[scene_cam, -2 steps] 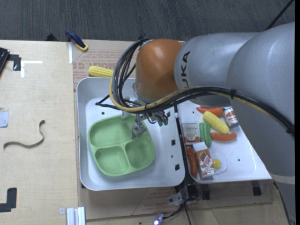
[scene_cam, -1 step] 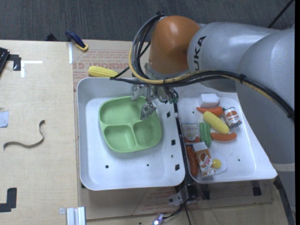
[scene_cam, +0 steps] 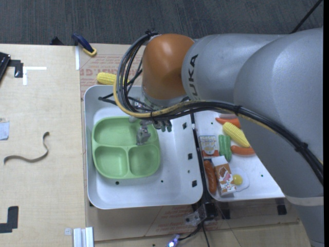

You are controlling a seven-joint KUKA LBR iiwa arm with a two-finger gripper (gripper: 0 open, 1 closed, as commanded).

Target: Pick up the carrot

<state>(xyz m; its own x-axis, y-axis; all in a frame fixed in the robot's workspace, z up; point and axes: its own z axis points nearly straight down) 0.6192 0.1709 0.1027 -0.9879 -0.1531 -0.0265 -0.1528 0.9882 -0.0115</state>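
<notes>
Orange marks the carrot [scene_cam: 241, 150], which lies in the right bin [scene_cam: 262, 184] on the far side of the divider from the green tray [scene_cam: 125, 149], tucked just beside a corn cob [scene_cam: 235, 133] and a green vegetable [scene_cam: 225, 145]; a second orange piece [scene_cam: 227, 121] pokes out just beyond the cob, partly under the arm's cable, and may be another carrot. That crowding suggests the carrot needs a narrow approach from above, since a wide grab would likely catch the cob too. The gripper [scene_cam: 143, 133] hangs over the green tray's back rim in the left bin [scene_cam: 175, 189], well apart from the carrot, so the reach toward the target looks not yet made; whether it is spread or closed I cannot tell, because the wrist and its cables hide most of it, and nothing is visible in its grasp. Also across the divider from the green tray sit food packages [scene_cam: 221, 174], standing close together near the divider, which leaves little room on that side of the carrot. The green tray's three compartments look bare. Both bins rest on printed cardboard atop the pale wooden bench [scene_cam: 41, 189]. Left of the green tray, on the bench, lies a curled dark cord [scene_cam: 31, 153], and behind the tray, outside the left bin, a yellow corn piece [scene_cam: 106, 78] and a blue-and-yellow clamp [scene_cam: 85, 43]. Dark grey carpet [scene_cam: 154, 9] covers the floor beyond.
</notes>
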